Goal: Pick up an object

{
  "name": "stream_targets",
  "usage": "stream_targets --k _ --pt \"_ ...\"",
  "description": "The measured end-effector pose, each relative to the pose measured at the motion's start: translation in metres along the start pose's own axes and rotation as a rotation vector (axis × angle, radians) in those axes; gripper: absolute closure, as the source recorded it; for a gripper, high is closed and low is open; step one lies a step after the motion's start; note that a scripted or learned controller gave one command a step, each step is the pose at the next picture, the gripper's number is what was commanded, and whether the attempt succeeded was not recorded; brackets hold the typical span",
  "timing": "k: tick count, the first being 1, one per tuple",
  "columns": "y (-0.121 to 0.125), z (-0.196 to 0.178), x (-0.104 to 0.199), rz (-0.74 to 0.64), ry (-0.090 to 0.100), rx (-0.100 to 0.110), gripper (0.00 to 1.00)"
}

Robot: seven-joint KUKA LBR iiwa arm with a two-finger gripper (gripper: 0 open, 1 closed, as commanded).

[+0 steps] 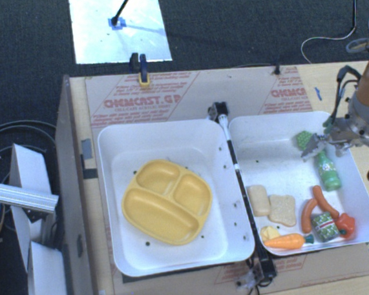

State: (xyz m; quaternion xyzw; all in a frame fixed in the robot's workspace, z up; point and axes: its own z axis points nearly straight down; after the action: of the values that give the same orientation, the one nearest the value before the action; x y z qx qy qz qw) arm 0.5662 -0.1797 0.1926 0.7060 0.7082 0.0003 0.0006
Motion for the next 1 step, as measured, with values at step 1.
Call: stream_targets --k 1 --pt "0.0837 0.0511 0.004 -0.001 0.001 0.001 0.0"
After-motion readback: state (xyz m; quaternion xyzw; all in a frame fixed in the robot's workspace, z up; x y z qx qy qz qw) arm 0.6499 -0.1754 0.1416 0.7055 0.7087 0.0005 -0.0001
